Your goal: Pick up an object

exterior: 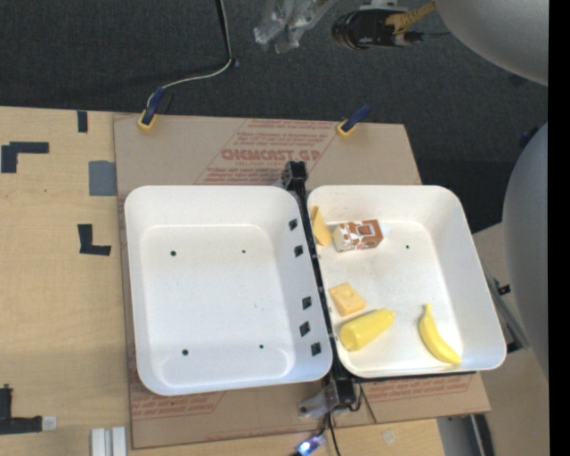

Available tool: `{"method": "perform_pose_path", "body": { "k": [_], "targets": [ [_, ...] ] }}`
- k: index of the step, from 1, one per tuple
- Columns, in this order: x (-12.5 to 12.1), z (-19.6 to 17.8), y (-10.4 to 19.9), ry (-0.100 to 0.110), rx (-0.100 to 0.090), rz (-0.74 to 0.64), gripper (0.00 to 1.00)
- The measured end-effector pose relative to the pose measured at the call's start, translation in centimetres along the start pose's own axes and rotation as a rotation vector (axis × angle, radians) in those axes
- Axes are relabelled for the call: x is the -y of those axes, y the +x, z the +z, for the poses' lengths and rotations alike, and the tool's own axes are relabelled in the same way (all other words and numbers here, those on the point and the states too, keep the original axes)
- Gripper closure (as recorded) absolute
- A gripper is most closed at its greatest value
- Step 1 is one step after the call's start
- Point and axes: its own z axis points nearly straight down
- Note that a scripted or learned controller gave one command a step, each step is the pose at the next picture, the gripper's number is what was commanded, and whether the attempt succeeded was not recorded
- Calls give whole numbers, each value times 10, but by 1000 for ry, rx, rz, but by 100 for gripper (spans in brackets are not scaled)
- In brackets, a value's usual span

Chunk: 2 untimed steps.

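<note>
Claw: at the top edge of the frame, a little left of centre, a blurred pale metal shape [283, 25] hangs above the dark floor; whether it is released or clenched I cannot tell, and nothing shows in it.
Arm: grey bulk [503, 31] in the upper right corner, with more of it down the right edge.
Right bin: a shallow white tray [463, 232] right of centre, touching its neighbour along a black hinge-like seam.
Right bin contents: a brown and white small box [358, 235] in its upper left part; a thin yellow wedge [320, 227] just beside the box, against the left wall; a tan cheese-like block [346, 298] lower down near the seam; a yellow pepper-like piece [366, 329] just below that block; a banana [438, 336] in the lower right, apart from the pepper-like piece.
Left bin: a white tray [142, 267] left of centre, with four small dark dots on its floor.
Surface: both bins sit on a brown cardboard sheet [258, 151] printed with red lettering, held by two blue and yellow clamps [151, 110] at its upper corners.
Bench: light wood [53, 294] with black tape marks at the left.
Room: dark carpet [107, 44] across the top, a white cable trailing over it.
</note>
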Motion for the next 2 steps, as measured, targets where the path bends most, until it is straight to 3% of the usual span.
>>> {"method": "perform_pose_path", "body": {
  "k": [1, 2],
  "targets": [
    [35, 200, 53, 35, 8, -3, 100],
    [0, 67, 64, 3, -1, -2, 100]
  ]
}}
